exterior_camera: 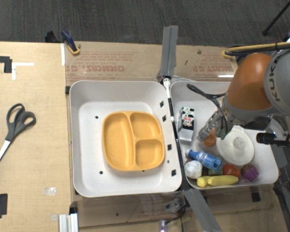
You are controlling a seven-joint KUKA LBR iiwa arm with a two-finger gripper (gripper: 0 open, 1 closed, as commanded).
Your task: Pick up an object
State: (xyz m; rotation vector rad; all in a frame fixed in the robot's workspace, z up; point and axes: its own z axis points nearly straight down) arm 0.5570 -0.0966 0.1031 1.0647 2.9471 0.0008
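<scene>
The tabletop (pixel 29 178) carries two bins. The left bin (pixel 82 139) holds an orange divided plate (pixel 133 140), lying flat. The right bin (pixel 266 175) keeps the small objects crowded at five o'clock, so they are hard to separate. The hand (pixel 212 129) hangs low above an orange piece (pixel 210 140); if it is apart or together, I cannot tell. Nearby lie a white round lid (pixel 237 146), a blue bottle (pixel 204 158) and a yellow banana (pixel 217 181).

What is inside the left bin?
The left bin holds an orange divided plate with three compartments, nothing in them. The bin floor beneath the plate is covered, so anything there cannot be seen.
</scene>
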